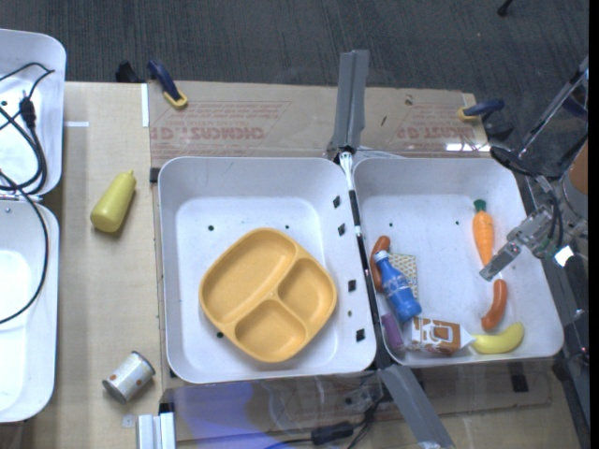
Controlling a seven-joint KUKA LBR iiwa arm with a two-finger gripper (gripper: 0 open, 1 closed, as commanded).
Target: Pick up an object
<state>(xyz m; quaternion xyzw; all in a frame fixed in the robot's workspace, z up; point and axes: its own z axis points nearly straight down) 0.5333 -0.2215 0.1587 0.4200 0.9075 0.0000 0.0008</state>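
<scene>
While the arm leans in from the right edge of the camera view, its gripper (513, 251) hangs over the right-hand part of the right bin (440, 183), just inside the bin's right wall. How far apart its fingers stand cannot be told from this slanted look, and nothing shows between them.

Toy foods lie close around it. A carrot (482, 234) with a green top lies just to the gripper's left, running lengthwise up and down the view. A sausage (495, 305) lies just below the gripper tip, near but apart from it, and a banana (498, 340) lies at the sausage's lower end, close to the bin's near right corner. Further left, well apart from the gripper, a blue bottle (399, 293) lies slanted on a patterned packet (404, 267), with an orange-red piece (379, 249) beside its top end. A small carton (436, 335) lies beside the banana, and a purple item (391, 332) lies against the left wall.

The left bin (187, 195) holds a yellow divided plate (269, 294). On the worktop (103, 138), left of the bins, lie a yellow bottle (113, 202) and a small can (127, 375).
</scene>
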